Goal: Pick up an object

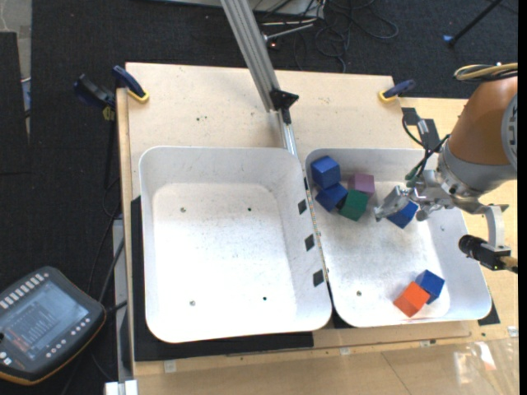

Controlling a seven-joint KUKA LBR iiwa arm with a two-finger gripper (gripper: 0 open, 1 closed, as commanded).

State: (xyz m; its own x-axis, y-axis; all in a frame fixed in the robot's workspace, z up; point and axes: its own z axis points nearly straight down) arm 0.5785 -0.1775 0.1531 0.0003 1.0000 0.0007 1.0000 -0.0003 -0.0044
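Observation:
My gripper (405,204) hangs over the upper middle of the right bin (372,311). A small blue block (403,215) sits between its two fingers, and the fingers are closed against it. Just to the left, in the bin's top left corner, lies a cluster of two blue cubes (324,171) (331,196), a green cube (354,206) and a purple cube (363,183). Near the bin's front right corner an orange cube (411,299) touches another blue cube (430,285).
The left bin (152,220) lies beside the right one, with a ridge (311,237) where their rims meet. A slanted metal pole (251,39) comes down to the bench behind the bins. A handheld control pendant (41,323) rests at the lower left, off the bench.

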